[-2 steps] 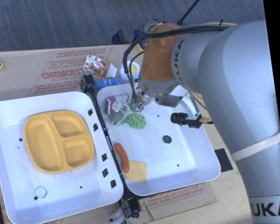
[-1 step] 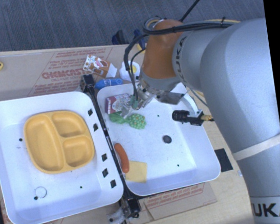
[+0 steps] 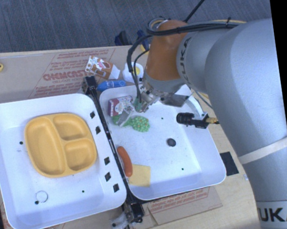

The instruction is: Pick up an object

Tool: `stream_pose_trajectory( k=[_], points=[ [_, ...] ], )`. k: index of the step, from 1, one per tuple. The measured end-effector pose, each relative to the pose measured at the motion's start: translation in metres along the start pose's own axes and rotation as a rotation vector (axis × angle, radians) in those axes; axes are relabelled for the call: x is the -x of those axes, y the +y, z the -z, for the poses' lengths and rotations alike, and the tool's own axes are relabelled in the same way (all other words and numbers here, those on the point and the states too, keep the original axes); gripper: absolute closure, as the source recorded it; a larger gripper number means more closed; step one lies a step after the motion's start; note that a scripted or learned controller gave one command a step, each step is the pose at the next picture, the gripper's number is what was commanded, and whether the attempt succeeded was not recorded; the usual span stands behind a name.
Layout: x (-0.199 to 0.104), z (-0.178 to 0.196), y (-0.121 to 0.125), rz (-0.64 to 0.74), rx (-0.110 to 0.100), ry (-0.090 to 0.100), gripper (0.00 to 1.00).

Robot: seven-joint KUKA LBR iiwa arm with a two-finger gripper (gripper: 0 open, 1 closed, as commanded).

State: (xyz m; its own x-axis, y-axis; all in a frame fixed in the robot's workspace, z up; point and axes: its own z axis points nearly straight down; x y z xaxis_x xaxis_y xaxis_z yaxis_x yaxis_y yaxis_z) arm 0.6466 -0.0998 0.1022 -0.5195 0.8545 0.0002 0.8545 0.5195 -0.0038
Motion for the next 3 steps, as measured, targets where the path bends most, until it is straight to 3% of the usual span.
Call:
stream_pose_trajectory(
  k=[1,2,3],
  points=[
    [0.004,-0.01,0.009,-0.038,0.003,-0.001,0.0],
    [0.013,-0.01,0.0,-0.653,0.002,0.001,0.0],
    [0.002,-0.01,0.004,-1.205,-0.022,0.009,0.0]
  ],
)
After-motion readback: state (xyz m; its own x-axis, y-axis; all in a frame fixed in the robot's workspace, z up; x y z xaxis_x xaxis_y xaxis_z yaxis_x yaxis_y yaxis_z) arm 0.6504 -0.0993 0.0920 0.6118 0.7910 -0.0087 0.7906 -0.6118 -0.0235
